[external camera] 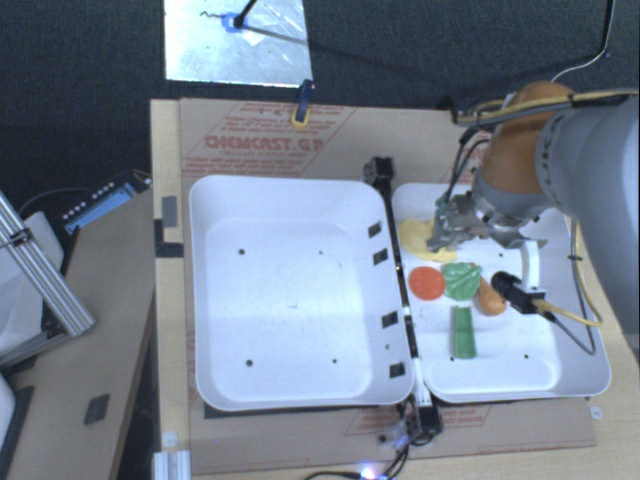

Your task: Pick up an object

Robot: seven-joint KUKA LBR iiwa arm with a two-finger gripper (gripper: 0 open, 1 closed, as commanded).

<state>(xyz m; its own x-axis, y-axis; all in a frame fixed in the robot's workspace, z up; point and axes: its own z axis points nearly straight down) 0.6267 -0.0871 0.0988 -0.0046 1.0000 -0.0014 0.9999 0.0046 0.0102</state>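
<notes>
Taking the red disc (427, 283) in the right bin (540, 373) as the landmark: nearest the camera, just below and right of it, lay a green stick (463, 331), stiff-looking and narrow, probably easy to pinch across its short width. Touching the disc's right edge sat a green leafy piece (462, 279), and beyond that an orange lump (490, 299), small, rounded and likely to roll or slip. Farther back, above the disc, a flat yellow piece (422, 236) lay against the bin floor; thin as it looked, it offered little edge to catch. The hand (445, 230) hovered over that yellow piece; whether it was parted or closed could not be told.
</notes>
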